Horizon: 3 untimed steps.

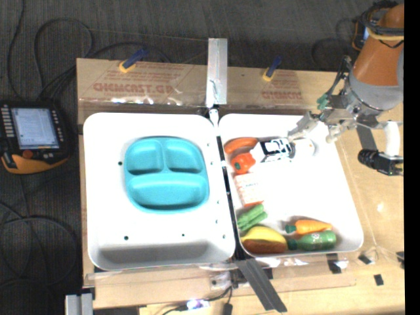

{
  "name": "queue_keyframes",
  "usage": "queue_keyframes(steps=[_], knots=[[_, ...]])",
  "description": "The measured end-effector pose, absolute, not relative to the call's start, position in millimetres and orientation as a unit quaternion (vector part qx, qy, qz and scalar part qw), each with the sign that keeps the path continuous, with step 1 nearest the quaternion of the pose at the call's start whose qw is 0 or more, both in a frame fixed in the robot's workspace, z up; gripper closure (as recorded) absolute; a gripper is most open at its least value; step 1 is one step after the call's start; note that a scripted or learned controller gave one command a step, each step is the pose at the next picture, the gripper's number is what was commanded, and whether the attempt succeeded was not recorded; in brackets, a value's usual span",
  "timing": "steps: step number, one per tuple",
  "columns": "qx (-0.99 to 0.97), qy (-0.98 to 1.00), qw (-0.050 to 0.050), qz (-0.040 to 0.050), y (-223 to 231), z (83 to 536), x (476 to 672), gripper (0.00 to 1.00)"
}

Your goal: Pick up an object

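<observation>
While the arm hangs over the far right corner, the scene starts at the left edge with a handheld control pendant (pixel 29 136) lying on the dark floor among cables. Next comes the worktop (pixel 164 84), its far part covered with cardboard and clamped with two clips. On it the left bin (pixel 105 241) holds a blue divided tray (pixel 166 173), lying flat near the bin's middle. Just right of the divider, the right bin (pixel 341 195) carries the pickable things along its left and near sides: an orange piece (pixel 239 144) at the far left, a white bottle with an orange cap (pixel 245 179) just nearer than it, a black and white item (pixel 275 149) beside them, then green beans (pixel 251 216), a yellow and red fruit (pixel 264 239), a carrot (pixel 311 226) and a green vegetable (pixel 314 240) at the near edge. Above the bin's far right part is the gripper (pixel 321 131), its fingers spread apart with nothing between them, well apart from the toys at the near edge
</observation>
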<state>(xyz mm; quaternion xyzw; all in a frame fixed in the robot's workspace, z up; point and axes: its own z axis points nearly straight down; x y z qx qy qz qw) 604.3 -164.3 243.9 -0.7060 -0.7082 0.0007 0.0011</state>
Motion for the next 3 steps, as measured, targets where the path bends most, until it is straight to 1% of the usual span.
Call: queue_keyframes(steps=[1, 2, 3], knots=[[-0.692, -0.722, 0.0, -0.0001, -138, 94, 616.7, 0.0], [-0.67, -0.742, 0.029, 0.0131, -150, 91, 659.1, 0.0], [-0.669, -0.743, 0.029, 0.0162, -150, 98, 658.2, 1.0]])
